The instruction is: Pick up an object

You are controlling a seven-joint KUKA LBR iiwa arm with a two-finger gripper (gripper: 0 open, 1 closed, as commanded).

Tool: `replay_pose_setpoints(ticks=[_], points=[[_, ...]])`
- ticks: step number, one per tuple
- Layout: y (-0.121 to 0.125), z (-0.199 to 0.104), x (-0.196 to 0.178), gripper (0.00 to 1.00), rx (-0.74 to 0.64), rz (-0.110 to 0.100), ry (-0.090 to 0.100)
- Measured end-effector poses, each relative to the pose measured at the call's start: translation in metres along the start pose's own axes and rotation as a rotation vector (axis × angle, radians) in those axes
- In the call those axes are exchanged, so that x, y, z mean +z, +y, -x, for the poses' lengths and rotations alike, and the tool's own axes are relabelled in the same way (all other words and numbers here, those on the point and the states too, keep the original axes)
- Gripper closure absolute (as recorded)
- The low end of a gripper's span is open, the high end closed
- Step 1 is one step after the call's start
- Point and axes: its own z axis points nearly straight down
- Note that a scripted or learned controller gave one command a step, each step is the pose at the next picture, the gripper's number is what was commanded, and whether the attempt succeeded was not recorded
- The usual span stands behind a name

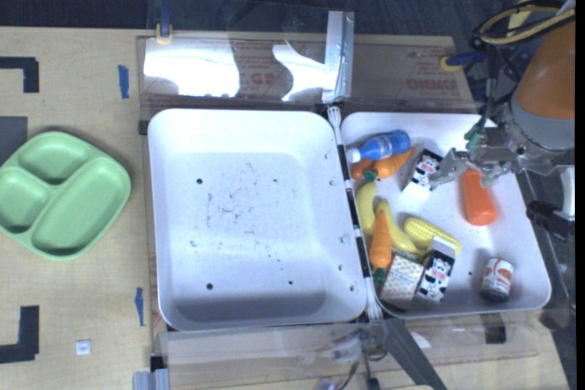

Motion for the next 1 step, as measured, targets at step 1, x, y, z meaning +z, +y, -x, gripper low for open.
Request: replay_pose_setpoints(ticks=[1], points=[[0.0489, 0.0071, 0.0922, 0.0, -0.112, 0.003, -0.001]])
